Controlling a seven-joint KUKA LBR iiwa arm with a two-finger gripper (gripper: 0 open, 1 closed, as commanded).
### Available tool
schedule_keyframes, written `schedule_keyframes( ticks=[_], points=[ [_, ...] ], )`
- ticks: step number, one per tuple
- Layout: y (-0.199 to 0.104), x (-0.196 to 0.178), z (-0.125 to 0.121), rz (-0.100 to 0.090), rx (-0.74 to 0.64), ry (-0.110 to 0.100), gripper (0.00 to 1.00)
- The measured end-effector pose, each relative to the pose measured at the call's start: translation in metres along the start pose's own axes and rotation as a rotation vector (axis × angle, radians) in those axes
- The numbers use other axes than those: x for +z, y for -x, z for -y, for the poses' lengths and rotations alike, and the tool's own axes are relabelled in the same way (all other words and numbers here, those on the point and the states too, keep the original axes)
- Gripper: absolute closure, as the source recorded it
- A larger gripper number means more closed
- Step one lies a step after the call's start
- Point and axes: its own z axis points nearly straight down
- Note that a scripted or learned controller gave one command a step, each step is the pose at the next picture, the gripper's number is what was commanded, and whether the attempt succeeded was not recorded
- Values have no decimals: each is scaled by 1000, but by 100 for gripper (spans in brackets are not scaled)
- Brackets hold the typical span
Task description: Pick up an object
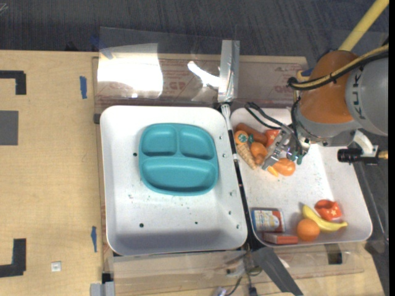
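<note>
Leftmost, pale wooden bench (pixel 49 165), then left shallow white bin (pixel 117 221) carrying a teal three-section plastic plate (pixel 179 158), nothing else inside. Right shallow white bin (pixel 355 193) next: cluster of small orange toy foods (pixel 250 143) against its left wall, top half. Just right of that, two-finger hand (pixel 282 150) down low among the cluster, touching or nearly touching a small round orange piece (pixel 284 167). Grip state: cannot tell, too cluttered to read. Further right and lower: small printed food can lying on its side (pixel 267 219), orange fruit (pixel 307 229), yellow banana (pixel 324 219), red tomato-like piece (pixel 328 209). Likely step: closing on the round orange piece. To do well: centre over one item, avoid pinching neighbours, lift straight, keep off bin wall.
</note>
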Motion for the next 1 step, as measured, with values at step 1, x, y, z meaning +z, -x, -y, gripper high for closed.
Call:
schedule_keyframes(
  ticks=[1],
  points=[
    [-47,-117,-33,-15,117,-2,100]
  ],
)
